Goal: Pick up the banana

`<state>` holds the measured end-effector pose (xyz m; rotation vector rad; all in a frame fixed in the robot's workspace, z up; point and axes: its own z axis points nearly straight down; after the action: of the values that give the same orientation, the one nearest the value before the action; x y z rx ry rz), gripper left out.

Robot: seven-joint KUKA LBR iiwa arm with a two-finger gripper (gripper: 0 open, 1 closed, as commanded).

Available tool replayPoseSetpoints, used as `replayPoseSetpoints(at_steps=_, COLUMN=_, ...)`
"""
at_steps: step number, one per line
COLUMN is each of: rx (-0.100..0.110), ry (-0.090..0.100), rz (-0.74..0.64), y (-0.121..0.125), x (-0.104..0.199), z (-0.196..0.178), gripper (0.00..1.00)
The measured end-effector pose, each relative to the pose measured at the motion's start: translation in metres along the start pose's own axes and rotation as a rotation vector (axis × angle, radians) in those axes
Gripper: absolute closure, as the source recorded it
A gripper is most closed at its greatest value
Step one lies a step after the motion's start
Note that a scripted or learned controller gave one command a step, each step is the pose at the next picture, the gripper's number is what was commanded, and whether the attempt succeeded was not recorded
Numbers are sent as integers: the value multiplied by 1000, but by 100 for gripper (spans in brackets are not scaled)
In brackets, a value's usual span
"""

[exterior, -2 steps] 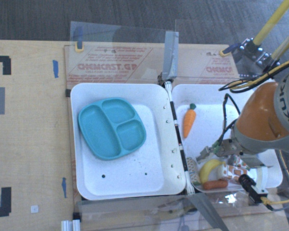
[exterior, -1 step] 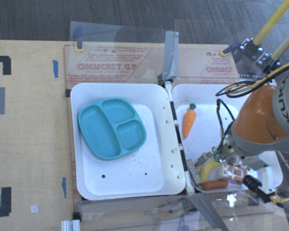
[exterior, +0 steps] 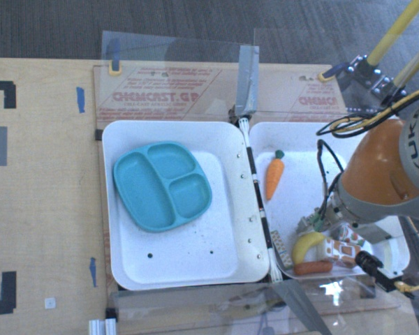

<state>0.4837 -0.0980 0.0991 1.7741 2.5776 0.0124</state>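
The yellow banana (exterior: pixel 305 246) lies near the front of the right bin (exterior: pixel 300 152), its curved body pointing toward the bin's left wall. My gripper (exterior: pixel 320 222) hangs just above and slightly right of the banana's upper end, below the arm's orange band (exterior: pixel 380 166). The arm covers much of the bin's right half, and the spot where the gripper meets the banana is too cluttered to read.
An orange carrot (exterior: pixel 274 175) lies in the right bin's back left. A red sausage (exterior: pixel 312 267) sits just in front of the banana, and a patterned orange-and-white box (exterior: pixel 343 246) is at its right. A teal divided plate (exterior: pixel 163 185) rests in the left bin (exterior: pixel 223 257).
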Motion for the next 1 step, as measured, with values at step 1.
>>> replayPoseSetpoints(at_steps=1, rx=1, ry=0, rz=-1, y=0, x=0, z=0, gripper=0)
